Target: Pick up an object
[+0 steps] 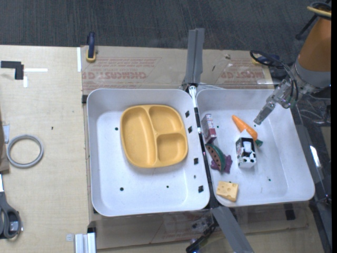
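The right bin (295, 157) holds several small items. An orange toy carrot (244, 126) lies near its middle, with a black-and-white toy cow (246, 152) just below it. A yellow cheese wedge (227, 190) sits at the bin's front left. A pink box (208, 126) and a purple and green toy (219, 158) lie along the left wall. My gripper (261, 118) hangs over the bin's back right, slanting down toward the carrot's right end and apart from it. Nothing shows in its grasp.
The left bin (100, 157) holds a yellow divided plate (154, 136). A grey divider post (195, 57) stands behind the two bins. On the bench at the left lie a grey ring (22, 151) and scissors (9, 220).
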